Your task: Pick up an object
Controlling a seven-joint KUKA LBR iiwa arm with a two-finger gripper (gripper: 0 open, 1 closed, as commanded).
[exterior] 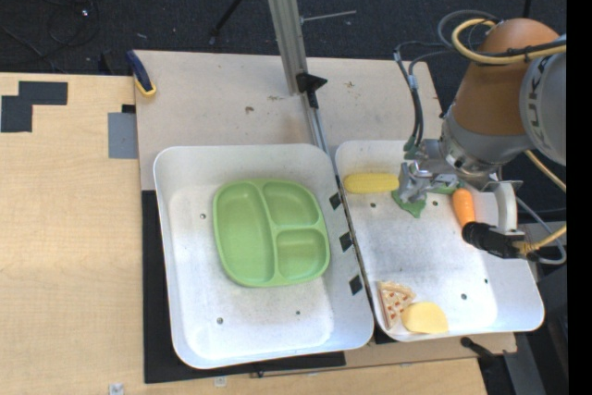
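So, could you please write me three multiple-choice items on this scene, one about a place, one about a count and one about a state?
1. Where does the green divided plate lie?
A. left bin
B. right bin
C. bare bench

2. How many compartments does the plate have?
A. two
B. three
C. five

3. Where is the claw?
A. above the plate
B. low in the right bin, beside the yellow corn piece
C. outside both bins

Answers: 1 A, the plate rests in the left bin. 2 B, its ridges mark three sections. 3 B, the claw sits just right of the corn piece.
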